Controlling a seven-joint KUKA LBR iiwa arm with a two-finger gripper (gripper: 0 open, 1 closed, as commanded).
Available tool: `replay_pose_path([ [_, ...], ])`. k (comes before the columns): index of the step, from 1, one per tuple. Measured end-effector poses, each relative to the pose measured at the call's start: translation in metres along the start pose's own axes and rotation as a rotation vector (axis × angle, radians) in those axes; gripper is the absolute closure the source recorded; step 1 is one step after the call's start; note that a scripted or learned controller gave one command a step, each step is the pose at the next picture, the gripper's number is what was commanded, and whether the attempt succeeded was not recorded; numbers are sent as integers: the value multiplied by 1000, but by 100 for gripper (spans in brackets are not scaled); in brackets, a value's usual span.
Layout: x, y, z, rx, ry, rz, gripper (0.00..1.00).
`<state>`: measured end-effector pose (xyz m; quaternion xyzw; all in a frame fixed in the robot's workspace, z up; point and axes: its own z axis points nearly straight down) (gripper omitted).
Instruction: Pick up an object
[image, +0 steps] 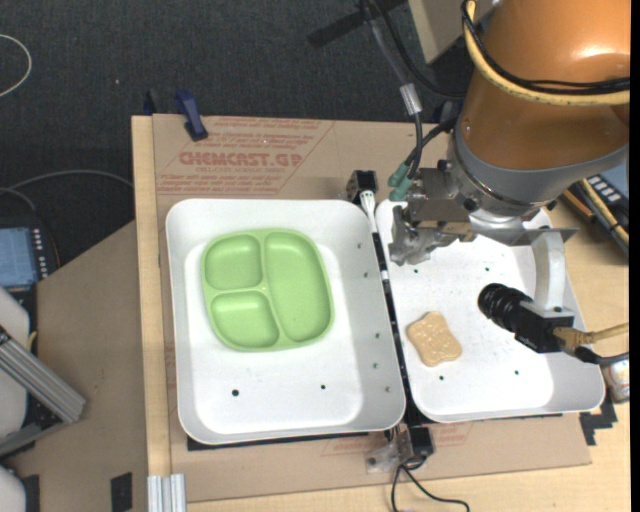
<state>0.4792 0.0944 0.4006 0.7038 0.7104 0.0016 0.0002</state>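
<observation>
Gripper (412, 248) over a white bin (470, 390)
Tan biscuit (434, 338) lies in it, apart; released or clenched, I cannot tell

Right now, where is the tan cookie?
In the camera view, the cookie lies in the right bin, close to its left wall. It is nearer the camera than the tool and apart from it.

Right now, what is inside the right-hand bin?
A tan biscuit-shaped piece lies on the floor of the right bin, near its left wall. The gripper hangs over the far left corner. The arm covers the bin's far side, so anything beneath it cannot be seen.
</observation>
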Motion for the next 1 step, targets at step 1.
replay_pose_path([
  [1,-2,0,-12,-1,-2,9,100],
])
